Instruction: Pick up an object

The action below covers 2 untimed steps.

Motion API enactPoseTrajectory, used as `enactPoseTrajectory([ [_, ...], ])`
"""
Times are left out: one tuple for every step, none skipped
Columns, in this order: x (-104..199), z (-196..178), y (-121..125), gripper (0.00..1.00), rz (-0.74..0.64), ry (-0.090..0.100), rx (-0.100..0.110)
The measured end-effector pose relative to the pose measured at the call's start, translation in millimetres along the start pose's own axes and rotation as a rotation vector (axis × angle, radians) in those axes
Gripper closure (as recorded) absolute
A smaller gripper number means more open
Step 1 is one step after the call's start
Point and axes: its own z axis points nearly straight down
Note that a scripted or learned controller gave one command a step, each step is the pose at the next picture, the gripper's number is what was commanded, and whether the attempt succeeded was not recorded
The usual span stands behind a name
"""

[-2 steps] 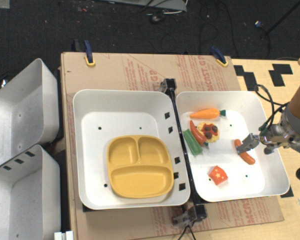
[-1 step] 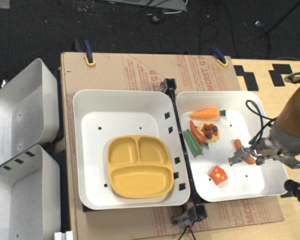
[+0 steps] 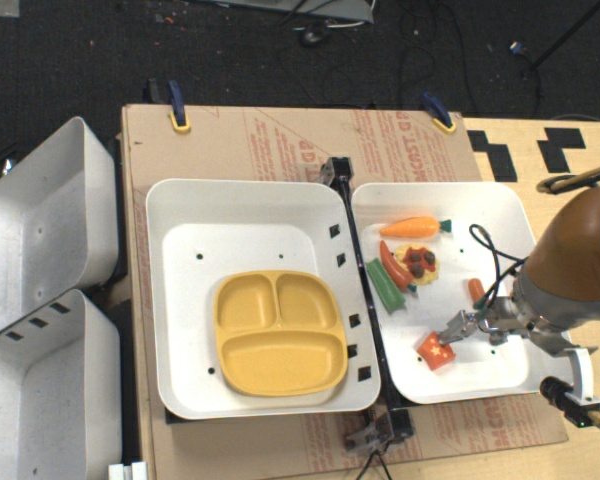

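Arm [image 3: 570, 268] cut off by the right edge, its bulk hiding the right bin's [image 3: 500, 200] near corner behind the fingers. Small red piece [image 3: 476, 289] just beyond the fingers too small to identify. Fingertip spacing at red block [image 3: 436, 351] unclear.

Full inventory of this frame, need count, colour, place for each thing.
Shallow white plastic bins: two, white, side by side on the bench.
Yellow divided plastic tray: one, yellow, three compartments, in the left bin.
Orange toy carrot: one, orange with green tip, top of the right bin.
Green toy stick: one, green, right bin near its left wall.
Red toy sausage: one, red, beside the green stick.
Small toy pizza piece: one, yellow with dark toppings, middle of the right bin.
Small orange-red toy piece: one, right of the pizza piece.
Red toy block: one, red, lower right bin, just at the claw's tip.
Cardboard sheet: one, brown, under the bins.
Claw: one, grey, over the right bin.
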Motion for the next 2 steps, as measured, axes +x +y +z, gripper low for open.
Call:
enactPoseTrajectory([
  [0, -2, 0, 0.00, 0.000, -0.001, -0.004],
  [0, -12, 0, 1.00, 0.001, -0.002, -0.005],
])
